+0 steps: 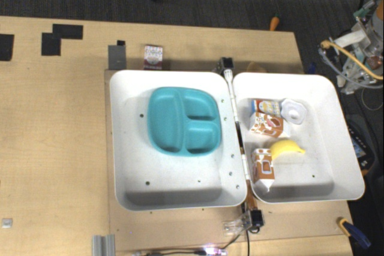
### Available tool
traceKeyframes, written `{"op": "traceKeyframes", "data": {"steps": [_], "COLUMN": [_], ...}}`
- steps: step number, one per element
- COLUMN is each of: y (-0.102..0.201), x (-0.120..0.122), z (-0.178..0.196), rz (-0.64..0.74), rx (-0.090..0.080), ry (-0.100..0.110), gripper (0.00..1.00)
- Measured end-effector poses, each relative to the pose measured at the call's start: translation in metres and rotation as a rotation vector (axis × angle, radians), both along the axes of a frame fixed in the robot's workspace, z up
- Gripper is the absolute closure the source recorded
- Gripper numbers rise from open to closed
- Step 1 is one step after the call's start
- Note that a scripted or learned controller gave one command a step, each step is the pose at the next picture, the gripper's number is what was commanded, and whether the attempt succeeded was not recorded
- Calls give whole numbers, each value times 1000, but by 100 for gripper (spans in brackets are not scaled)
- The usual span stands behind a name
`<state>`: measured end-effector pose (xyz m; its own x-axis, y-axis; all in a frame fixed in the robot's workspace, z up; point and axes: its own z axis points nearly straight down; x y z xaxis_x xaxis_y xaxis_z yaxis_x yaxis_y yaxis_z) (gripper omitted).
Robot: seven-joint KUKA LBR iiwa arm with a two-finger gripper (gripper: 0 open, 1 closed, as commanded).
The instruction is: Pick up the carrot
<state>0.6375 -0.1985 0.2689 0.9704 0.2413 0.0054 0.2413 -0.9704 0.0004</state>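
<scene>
The right bin (336, 147) holds a small cluster of items. A yellow lemon-like piece (287, 148) lies near its middle. An orange and white packet (266, 123) sits above it, and a brown and white packet (263, 165) lies by the left wall. A round white cup (293, 111) rests at the back. The arm's end with its gripper (354, 42) hangs in a tangle of cables outside the right bin's far right corner, well away from these items. A tiny orange object (274, 23) sits at the bench's far edge, too small to identify.
The left bin (129, 147) holds a teal divided plate (184, 120). A black clip (226, 63) and a metal strip mark the seam between the bins. A small patterned cube (153, 56) and a dark block (117, 56) stand behind the left bin.
</scene>
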Motion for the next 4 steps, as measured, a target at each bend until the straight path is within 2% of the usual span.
{"op": "traceKeyframes", "data": {"steps": [2, 3, 4], "y": [4, 94, 91], "x": [3, -31, -30], "z": [22, -11, 2], "rz": [23, -27, -29], "rx": [0, 6, 4], "ry": [-4, 8, 4], "gripper": [100, 100, 100]}}
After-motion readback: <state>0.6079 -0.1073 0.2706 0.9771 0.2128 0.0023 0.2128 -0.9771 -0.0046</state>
